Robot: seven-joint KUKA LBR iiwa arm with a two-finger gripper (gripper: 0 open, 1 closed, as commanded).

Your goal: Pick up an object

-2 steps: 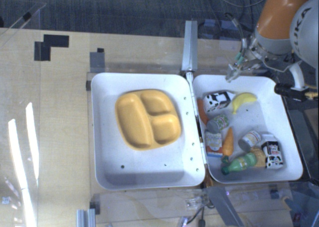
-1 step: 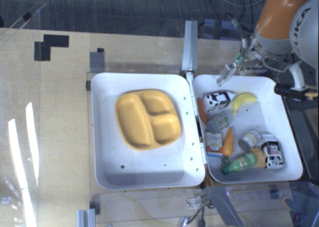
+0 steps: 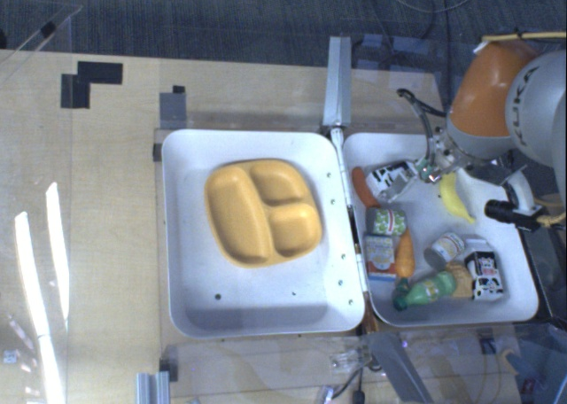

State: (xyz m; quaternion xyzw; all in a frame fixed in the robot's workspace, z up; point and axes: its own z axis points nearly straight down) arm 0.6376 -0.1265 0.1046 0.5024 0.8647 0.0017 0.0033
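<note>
Gripper (image 3: 431,169) hangs low in the right bin (image 3: 524,303) beside the banana (image 3: 455,199); fingers' spread unclear.

The robot arm (image 3: 532,101) is big, round and smooth. Most of it is light grey, and it looks a bit shiny. One wide part of it is bright orange (image 3: 487,88), shaped like a ball. Dark letters are printed on the grey shell beside the orange part, but they are too small to read. A thin black cable (image 3: 421,110) curves along the arm. At the end of the arm sits the claw (image 3: 431,169), a small silver and grey piece made of metal. A black knob (image 3: 505,212) sticks out of a white part lower down.
</note>
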